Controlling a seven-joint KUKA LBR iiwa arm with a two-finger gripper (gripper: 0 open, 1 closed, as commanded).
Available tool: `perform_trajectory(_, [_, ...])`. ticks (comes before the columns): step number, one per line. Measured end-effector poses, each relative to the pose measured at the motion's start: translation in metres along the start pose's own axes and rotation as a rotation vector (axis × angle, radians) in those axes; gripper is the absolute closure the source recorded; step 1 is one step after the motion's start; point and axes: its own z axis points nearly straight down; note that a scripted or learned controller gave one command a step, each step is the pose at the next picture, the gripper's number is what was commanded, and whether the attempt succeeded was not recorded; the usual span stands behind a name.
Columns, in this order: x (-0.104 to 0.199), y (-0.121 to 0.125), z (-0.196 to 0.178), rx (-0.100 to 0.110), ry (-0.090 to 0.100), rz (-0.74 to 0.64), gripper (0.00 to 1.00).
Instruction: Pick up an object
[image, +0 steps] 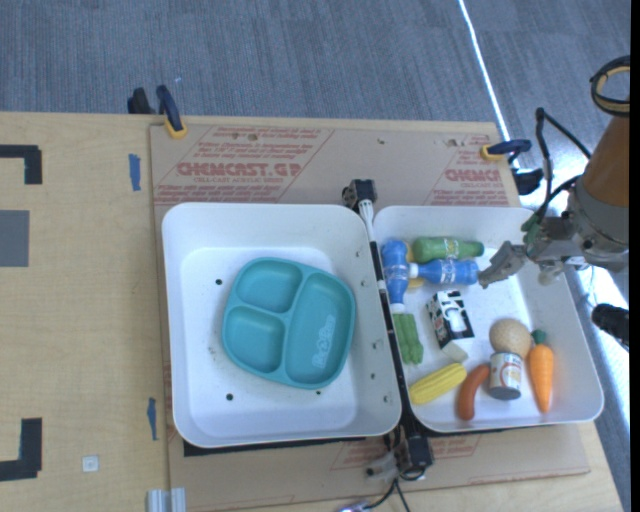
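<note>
White plastic bins sit side by side on the desk (80, 330). The left bin (185, 300) holds a teal divided plate (288, 322). The right bin (580, 390) holds the objects: two blue bottles (393, 268), a green bottle (447, 247), a corn cob (438, 382), a carrot (541, 373), a small can (507, 376) and a black-and-white packet (452, 316). The gripper (520, 262) hangs over the bin's far right part, just right of the bottles, fingers spread apart with nothing between them.

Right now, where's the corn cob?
The corn cob lies in the right bin, near its front edge, between the green pea pod and the sausage.
</note>
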Motion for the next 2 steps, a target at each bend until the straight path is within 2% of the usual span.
perform_trajectory(1, [0.026,0.002,0.134,0.002,0.0,0.253,0.0])
perform_trajectory(2, [0.025,0.002,0.124,-0.001,0.0,0.255,1.0])
